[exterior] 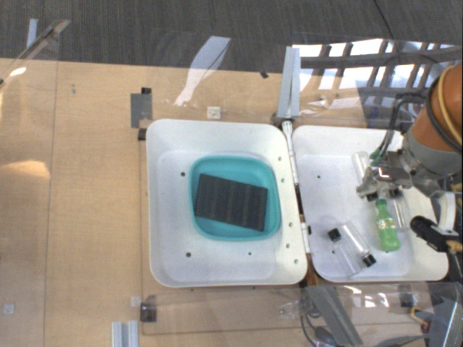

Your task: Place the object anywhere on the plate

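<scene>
The gripper (pixel 382 183) hangs over the right bin (pixel 325 150); its opening cannot be determined, and nothing is seen in its grasp. The green bottle (pixel 387 226) lies on the bin floor just below the gripper. A clear bottle (pixel 351 246) lies nearby. The teal plate (pixel 235 170), in the left bin (pixel 170 215), carries a dark pad (pixel 231 202).

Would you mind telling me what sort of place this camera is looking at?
Most likely a robotics lab test bench, not a home or kitchen. Two white bins sit side by side on a wooden bench, a robot arm reaches in, and cables trail beside a metal frame.
</scene>
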`<move>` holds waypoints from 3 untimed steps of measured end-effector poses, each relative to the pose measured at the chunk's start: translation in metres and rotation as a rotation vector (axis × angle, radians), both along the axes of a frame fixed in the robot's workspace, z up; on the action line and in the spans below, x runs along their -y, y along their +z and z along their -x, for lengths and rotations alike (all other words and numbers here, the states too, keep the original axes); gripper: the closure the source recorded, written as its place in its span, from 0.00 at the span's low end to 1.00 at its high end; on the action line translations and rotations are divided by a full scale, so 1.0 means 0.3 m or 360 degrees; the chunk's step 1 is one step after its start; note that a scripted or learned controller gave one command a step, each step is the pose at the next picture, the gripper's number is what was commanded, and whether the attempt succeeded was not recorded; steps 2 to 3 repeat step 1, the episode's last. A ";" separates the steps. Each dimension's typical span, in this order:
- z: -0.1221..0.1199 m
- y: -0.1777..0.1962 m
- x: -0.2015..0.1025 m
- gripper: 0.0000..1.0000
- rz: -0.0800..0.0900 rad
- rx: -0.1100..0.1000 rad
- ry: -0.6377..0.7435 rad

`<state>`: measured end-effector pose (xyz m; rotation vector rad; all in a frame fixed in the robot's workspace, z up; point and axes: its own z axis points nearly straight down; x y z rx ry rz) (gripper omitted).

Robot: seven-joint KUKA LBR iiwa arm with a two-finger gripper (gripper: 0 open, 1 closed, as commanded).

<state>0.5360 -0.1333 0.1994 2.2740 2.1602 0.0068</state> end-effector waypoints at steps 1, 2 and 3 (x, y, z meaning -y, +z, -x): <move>0.000 0.000 0.000 0.00 0.0000 0.0000 0.0000; 0.000 0.000 0.000 0.00 0.0000 0.0000 0.0000; 0.000 0.000 0.000 0.00 0.0000 0.0000 0.0000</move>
